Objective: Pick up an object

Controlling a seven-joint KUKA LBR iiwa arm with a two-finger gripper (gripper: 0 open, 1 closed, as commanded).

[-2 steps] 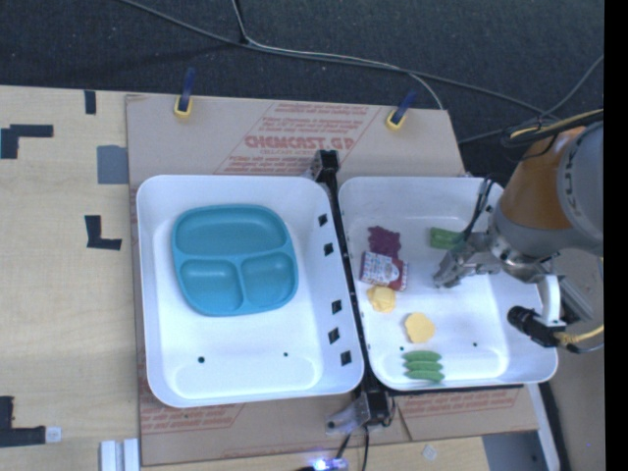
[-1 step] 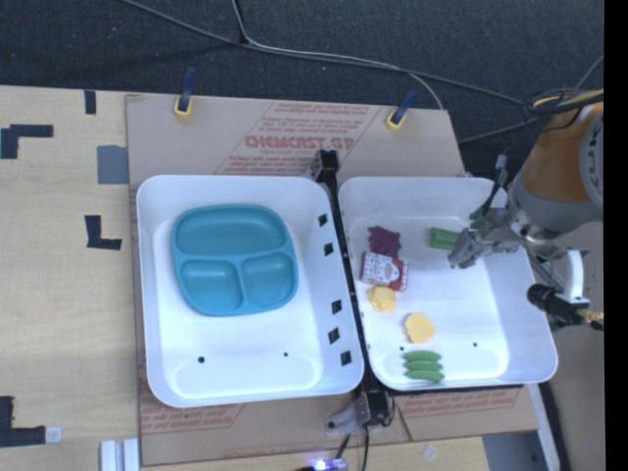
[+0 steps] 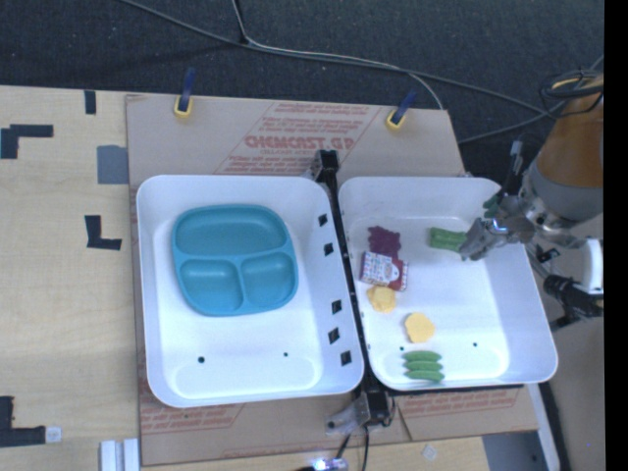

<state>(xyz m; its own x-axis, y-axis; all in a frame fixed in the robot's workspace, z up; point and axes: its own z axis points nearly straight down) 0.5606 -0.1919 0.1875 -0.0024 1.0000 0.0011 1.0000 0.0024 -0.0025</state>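
Fixed overhead camera, slanted down, both bins [image 3: 157, 292] in view

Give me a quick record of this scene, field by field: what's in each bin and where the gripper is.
left bin: teal divided plate
right bin: maroon piece, small packet, two yellow pieces, green pod toy, green block
gripper: over the right bin's upper right, beside the green block
grasp: nothing seen between the fingers
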